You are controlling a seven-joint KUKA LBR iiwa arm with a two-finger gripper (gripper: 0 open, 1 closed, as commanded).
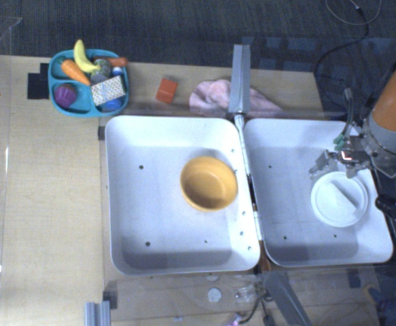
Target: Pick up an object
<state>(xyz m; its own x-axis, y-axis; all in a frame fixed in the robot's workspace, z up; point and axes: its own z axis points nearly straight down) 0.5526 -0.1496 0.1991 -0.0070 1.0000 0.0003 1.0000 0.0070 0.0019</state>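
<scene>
While gripper (339,160) hovers over right bin, white plate (339,201) just below, untouched.

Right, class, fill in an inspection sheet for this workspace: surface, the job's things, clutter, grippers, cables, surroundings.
Surface: wooden bench bearing left bin and right bin.
Job's things: yellow bowl in left bin; white dish in right bin.
Clutter: blue tray of toy food, orange block, pink cloth, all behind the bins.
Grippers: gripper over right bin, above the dish's far edge; jaws unclear.
Cables: black loop on the floor beyond the bench.
Surroundings: dark carpet.
</scene>
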